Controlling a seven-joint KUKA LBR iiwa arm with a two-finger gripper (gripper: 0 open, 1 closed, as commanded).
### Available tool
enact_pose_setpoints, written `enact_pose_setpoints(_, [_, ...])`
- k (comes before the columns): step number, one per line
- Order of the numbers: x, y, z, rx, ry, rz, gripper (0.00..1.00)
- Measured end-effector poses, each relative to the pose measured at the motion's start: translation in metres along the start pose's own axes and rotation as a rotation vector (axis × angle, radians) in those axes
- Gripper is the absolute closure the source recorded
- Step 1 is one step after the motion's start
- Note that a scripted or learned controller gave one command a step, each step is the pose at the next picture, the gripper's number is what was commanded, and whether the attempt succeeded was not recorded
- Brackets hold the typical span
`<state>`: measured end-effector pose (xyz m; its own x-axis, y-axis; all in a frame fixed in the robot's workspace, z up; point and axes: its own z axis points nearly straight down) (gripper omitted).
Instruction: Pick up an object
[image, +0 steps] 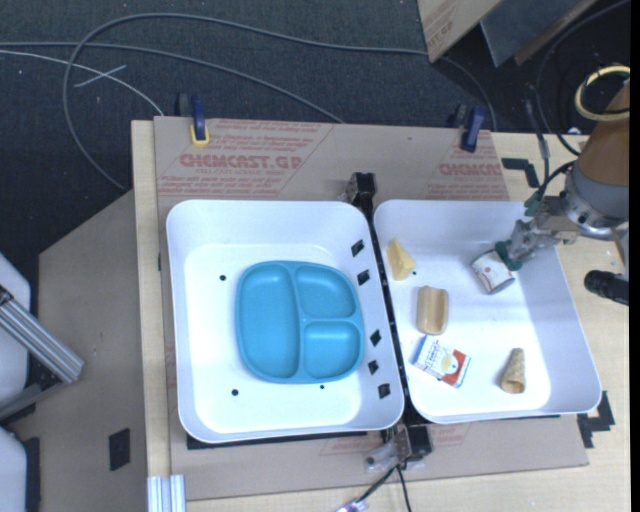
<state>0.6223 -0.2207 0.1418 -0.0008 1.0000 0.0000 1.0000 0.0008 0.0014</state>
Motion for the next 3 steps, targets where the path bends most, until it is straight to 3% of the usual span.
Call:
enact_pose_setpoints(2, [0.009, 0.007, -0.105, -0.005, -0.002, -0.001, 1.00])
enact_pose_setpoints(3, [0.060, -0.011, -0.093, 0.004, 0.002, -0.001, 1.00])
